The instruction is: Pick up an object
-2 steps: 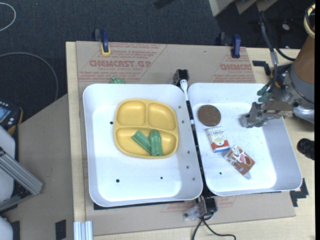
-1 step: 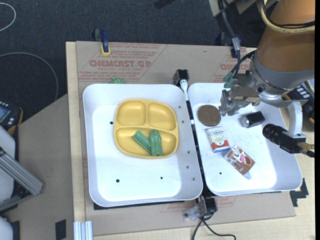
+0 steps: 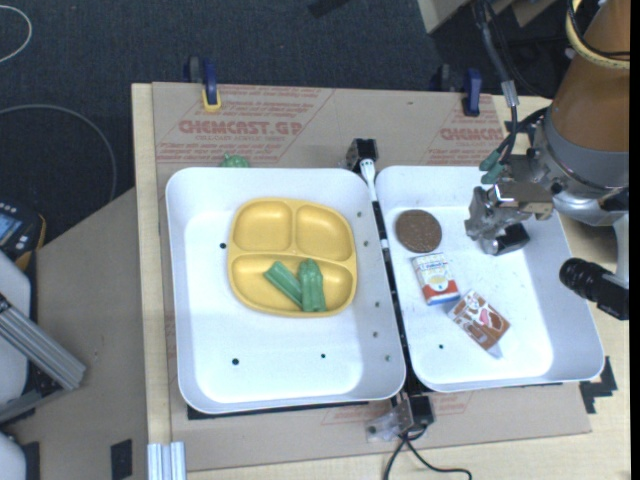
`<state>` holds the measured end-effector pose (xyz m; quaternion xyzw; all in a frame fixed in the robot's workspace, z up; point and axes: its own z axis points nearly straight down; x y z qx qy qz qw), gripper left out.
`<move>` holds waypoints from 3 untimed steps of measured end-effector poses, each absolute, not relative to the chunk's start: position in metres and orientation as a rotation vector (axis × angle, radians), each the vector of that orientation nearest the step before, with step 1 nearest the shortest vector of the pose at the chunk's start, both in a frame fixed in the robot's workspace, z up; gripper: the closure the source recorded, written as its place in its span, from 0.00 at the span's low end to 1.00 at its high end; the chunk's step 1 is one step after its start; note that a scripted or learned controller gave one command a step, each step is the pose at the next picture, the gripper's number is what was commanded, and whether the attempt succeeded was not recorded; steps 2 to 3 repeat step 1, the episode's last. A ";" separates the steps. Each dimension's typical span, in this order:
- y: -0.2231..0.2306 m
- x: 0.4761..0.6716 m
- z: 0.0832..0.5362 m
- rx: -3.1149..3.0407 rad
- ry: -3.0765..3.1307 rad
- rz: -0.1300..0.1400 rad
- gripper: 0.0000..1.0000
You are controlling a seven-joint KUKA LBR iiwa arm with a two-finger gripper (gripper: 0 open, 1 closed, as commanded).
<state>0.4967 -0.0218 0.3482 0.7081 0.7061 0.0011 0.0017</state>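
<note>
Your arm comes in from the right, wrist angled down, gripper [image 3: 497,230] low over the right bin [image 3: 560,353]; how wide it stands, I cannot tell. Just beside it: brown disc [image 3: 418,231], small carton [image 3: 436,277], snack wrapper [image 3: 479,321], none held.

Two white bins [image 3: 200,298] on tan cardboard printed with red lettering [image 3: 245,126]. Yellow divided plate [image 3: 293,256] holding green pieces [image 3: 297,284]. At 3 o'clock: brown disc [image 3: 418,231], red-and-white carton [image 3: 436,277], brown-and-red patterned packet [image 3: 479,321]. Blue clamps [image 3: 209,80] at 12 o'clock. Grey arm, orange band [image 3: 600,58].
</note>
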 end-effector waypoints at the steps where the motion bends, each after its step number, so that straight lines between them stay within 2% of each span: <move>1: 0.064 0.486 0.382 2.209 2.232 0.009 1.00; 3: 0.064 0.486 0.382 2.209 2.232 0.009 1.00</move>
